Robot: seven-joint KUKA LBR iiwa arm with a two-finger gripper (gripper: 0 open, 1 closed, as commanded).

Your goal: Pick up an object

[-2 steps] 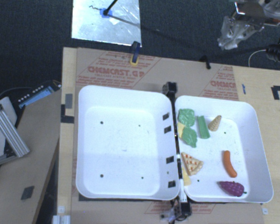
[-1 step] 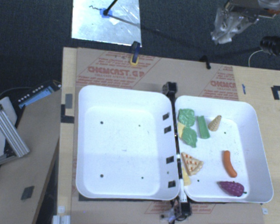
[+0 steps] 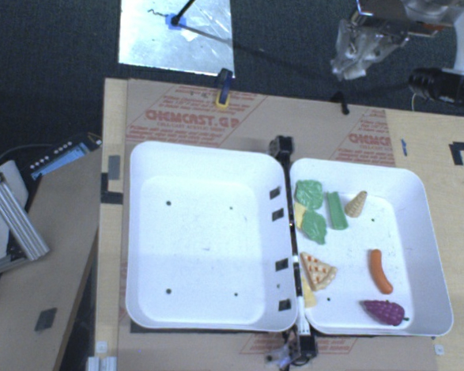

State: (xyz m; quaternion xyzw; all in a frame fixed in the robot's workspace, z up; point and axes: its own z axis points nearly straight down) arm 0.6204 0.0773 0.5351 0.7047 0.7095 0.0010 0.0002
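The right bin [image 3: 427,234] holds several toy foods. Two green leafy pieces [image 3: 309,194] [image 3: 314,224] lie near its left wall, with a green stick [image 3: 337,210] and a tan cone [image 3: 356,202] beside them. An orange sausage [image 3: 380,270] and purple grapes [image 3: 383,312] lie toward the front right. A waffle-patterned wedge [image 3: 317,270] rests on a yellow piece [image 3: 308,294] at the front left. My gripper [image 3: 350,66] hangs high beyond the bench's far edge, well away from both bins, with nothing visible in it.
The left bin [image 3: 205,234] adjoins the right one along black clips [image 3: 281,216]. A yellow clamp [image 3: 223,89] sits at the far bench edge, a shiny sheet [image 3: 178,26] beyond it. A black cable [image 3: 304,67] runs across the floor. An aluminium frame [image 3: 8,213] stands at left.
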